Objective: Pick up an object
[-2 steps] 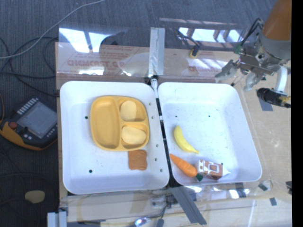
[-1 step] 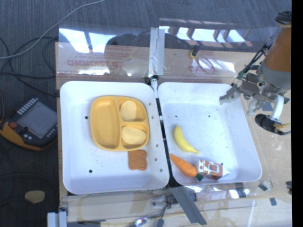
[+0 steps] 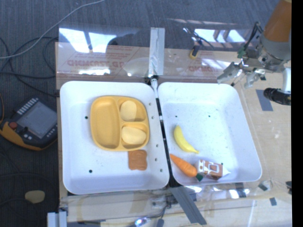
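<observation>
My gripper hangs over the far right corner of the right bin, open and with nothing between its fingers. In that bin a yellow banana lies left of the middle. An orange carrot lies near the front wall. Beside the carrot is a small brown and white carton. All three are well in front of and left of the gripper. In the left bin sits a yellow divided tray with two pale round pieces. A brown biscuit lies just in front of the tray.
A handheld control pendant rests on the floor left of the bench. Cables run across the carpet at the upper left. A clear panel with tape stands behind the bins.
</observation>
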You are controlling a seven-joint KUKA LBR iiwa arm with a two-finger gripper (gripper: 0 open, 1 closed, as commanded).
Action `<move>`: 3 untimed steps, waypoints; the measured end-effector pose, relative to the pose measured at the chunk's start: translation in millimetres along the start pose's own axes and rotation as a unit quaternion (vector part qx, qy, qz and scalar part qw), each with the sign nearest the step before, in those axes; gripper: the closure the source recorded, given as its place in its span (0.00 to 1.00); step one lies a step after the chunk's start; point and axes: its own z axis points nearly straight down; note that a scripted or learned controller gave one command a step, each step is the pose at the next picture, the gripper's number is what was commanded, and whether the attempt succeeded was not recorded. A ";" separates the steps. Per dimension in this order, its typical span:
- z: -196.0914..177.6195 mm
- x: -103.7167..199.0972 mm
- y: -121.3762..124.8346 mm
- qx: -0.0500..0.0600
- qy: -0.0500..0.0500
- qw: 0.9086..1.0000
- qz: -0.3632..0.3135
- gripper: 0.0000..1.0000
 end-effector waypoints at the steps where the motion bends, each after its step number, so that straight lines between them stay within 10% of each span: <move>1: 155.7 25.9 -13.3 0.000 0.001 0.997 0.082 0.00; 2: 65.6 123.7 -2.2 0.000 0.003 0.996 -0.093 0.00; 3: 66.1 135.4 -86.1 0.001 0.003 0.997 -0.080 0.00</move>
